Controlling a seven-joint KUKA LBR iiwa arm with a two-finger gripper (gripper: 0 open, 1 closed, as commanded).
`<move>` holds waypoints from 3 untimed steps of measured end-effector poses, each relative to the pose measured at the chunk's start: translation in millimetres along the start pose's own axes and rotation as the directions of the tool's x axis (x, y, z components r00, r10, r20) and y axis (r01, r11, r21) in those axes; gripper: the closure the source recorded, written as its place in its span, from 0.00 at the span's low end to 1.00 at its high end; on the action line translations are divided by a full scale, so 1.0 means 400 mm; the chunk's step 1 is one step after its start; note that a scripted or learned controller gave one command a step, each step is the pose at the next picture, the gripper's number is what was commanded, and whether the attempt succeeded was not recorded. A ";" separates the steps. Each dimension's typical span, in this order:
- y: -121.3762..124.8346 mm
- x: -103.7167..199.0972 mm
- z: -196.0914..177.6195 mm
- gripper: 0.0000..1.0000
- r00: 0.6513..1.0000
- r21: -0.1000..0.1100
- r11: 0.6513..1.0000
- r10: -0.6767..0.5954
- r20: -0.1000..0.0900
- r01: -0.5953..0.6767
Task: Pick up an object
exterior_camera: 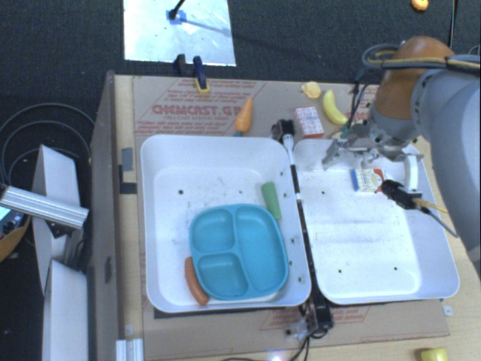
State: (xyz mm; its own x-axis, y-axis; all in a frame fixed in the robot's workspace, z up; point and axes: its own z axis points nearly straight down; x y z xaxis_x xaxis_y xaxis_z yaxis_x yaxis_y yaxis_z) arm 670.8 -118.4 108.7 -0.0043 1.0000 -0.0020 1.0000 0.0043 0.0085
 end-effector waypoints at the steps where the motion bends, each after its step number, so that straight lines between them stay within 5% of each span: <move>1: -0.100 0.066 0.062 0.00 1.000 0.012 1.000 0.002 -0.003 -0.002; 2: -0.005 -0.114 -0.009 0.00 1.000 -0.001 1.000 0.006 0.002 -0.006; 3: -0.150 -0.009 0.052 0.00 1.000 0.003 1.000 0.004 0.001 -0.004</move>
State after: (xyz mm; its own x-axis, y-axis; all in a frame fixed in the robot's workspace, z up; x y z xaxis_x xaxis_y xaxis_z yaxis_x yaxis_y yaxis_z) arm 610.9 -122.4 87.4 -0.0007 1.0000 -0.0032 1.0000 0.0007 0.0058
